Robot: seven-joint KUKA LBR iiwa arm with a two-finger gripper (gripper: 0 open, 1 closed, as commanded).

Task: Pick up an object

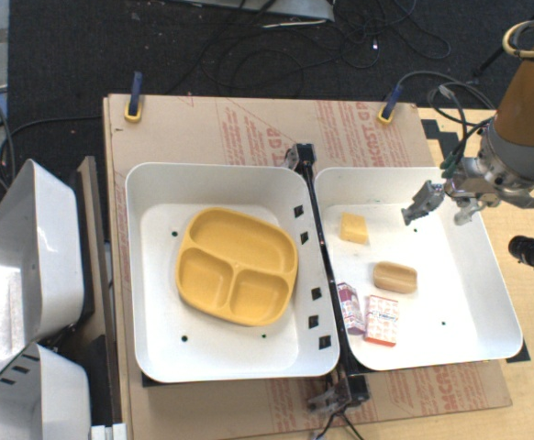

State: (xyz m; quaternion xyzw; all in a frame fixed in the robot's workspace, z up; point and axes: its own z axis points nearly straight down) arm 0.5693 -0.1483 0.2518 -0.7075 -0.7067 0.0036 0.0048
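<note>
Overhead, pincer (443, 202) hangs above right bin (487, 273), fingers apart, gripping nothing.

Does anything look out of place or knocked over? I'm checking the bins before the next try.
Nothing stands out. The yellow tray lies flat in the left bin. In the right bin, the yellow block, the tan piece and two small packets lie apart, unspilled. The gripper hovers above the bin's far side.

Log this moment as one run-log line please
hand: open, above right bin, holds nothing | cheese block, bread roll, packets: right bin | yellow tray: left bin
</note>
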